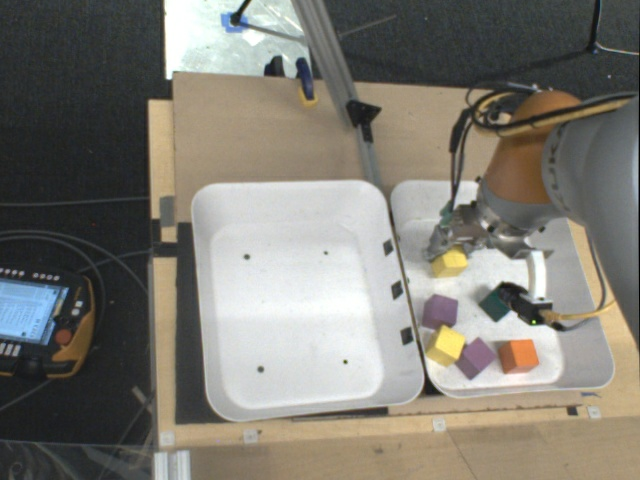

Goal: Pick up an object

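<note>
Camera view, grey arm's claw (pixel 447 240) low in right bin (pixel 590 368), just above a yellow block (pixel 450 262), finger spread impossible to tell, other blocks nearer the front rim.

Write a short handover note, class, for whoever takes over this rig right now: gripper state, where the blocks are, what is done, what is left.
Gripper: low in the right bin, right above the upper yellow block; whether it grips the block cannot be told.
Other blocks in the right bin: purple block, lower yellow block, second purple block, orange block, dark green block.
Left bin: sits beside the right bin.
Done: arm positioned over a block.
Left: confirm a grasp and lift a block.
</note>
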Motion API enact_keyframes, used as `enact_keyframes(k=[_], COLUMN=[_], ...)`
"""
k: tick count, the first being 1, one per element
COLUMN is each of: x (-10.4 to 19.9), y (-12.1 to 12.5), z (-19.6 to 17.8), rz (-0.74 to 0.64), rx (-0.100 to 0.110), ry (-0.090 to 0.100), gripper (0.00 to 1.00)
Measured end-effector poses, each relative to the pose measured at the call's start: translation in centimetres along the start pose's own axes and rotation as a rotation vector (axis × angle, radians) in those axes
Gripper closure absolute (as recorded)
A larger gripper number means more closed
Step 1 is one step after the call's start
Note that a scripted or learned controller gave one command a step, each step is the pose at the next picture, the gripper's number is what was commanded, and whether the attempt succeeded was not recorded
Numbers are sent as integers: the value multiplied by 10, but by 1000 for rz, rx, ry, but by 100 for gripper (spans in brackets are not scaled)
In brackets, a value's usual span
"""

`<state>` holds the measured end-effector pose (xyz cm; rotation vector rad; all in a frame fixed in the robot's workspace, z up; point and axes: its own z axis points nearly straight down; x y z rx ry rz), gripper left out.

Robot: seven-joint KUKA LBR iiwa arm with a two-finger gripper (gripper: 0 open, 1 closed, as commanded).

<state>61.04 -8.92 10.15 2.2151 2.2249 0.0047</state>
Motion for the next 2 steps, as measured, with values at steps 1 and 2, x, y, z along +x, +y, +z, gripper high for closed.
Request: enact_keyframes(k=[1, 2], x=[74, 161], y=[-17, -25], z=[-93, -114], rz=[-8, -10], rx=[-4, 1], ry=[3, 4], gripper=[100, 100])
